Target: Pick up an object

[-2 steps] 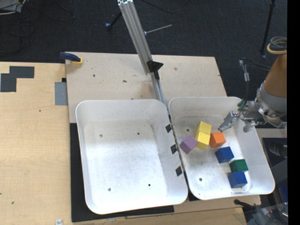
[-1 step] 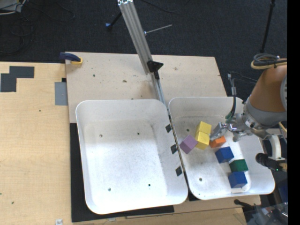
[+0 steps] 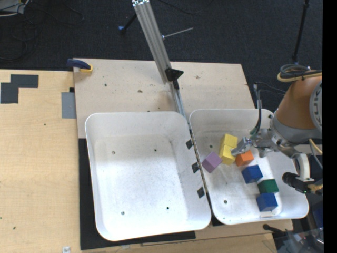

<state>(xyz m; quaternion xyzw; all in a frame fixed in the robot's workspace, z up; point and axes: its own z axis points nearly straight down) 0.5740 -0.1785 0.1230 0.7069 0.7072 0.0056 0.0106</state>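
Over right bin (image 3: pixel 231 121), gripper (image 3: pixel 251 145) hovers by orange block (image 3: pixel 244 158), touching yellow blocks (image 3: pixel 228 147); claw state we cannot tell. We advise centring over orange, descending straight, avoiding neighbours.

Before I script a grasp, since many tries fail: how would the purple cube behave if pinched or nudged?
The purple cube looks rigid with flat faces, so it would probably slide, not roll. It seems small and likely light, so a nudge could shove it against the bin wall close by. It sits apart from the yellow blocks, leaving room for fingers.
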